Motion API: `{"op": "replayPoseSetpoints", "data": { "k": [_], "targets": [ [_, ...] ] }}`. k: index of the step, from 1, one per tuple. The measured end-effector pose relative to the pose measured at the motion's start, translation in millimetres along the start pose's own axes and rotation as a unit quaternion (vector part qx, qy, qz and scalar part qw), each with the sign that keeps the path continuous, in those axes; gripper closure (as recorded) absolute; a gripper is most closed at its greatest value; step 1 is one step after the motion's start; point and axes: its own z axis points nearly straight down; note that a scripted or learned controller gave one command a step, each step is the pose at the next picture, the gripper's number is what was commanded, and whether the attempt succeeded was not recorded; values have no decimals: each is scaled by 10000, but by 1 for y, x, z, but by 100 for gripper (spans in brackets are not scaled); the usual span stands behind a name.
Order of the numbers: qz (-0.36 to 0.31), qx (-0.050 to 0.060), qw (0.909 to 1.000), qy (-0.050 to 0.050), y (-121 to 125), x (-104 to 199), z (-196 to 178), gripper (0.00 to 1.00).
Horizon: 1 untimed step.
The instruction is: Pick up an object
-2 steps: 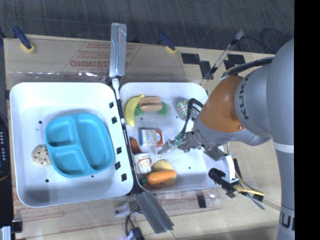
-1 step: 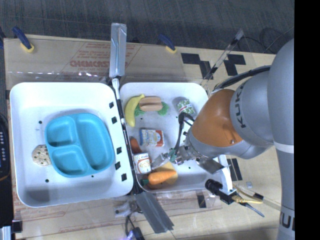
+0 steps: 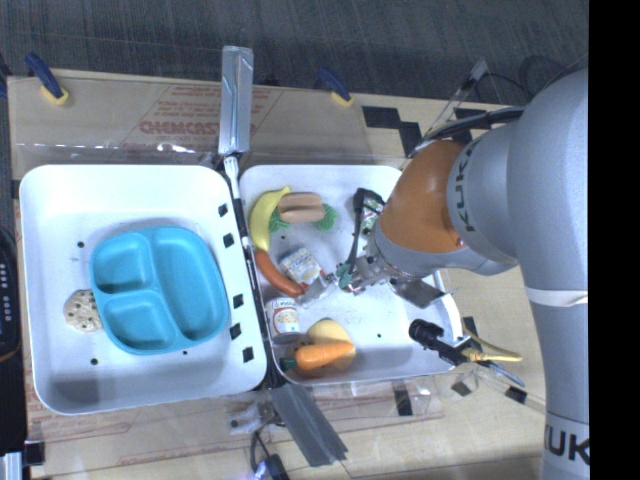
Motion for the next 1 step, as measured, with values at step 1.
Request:
{"op": "replayPoseSetpoints", "data": {
  "k": [1],
  "targets": [
    [-80, -11, 10000, -9, 28, 25, -1, 0]
  ]
}}
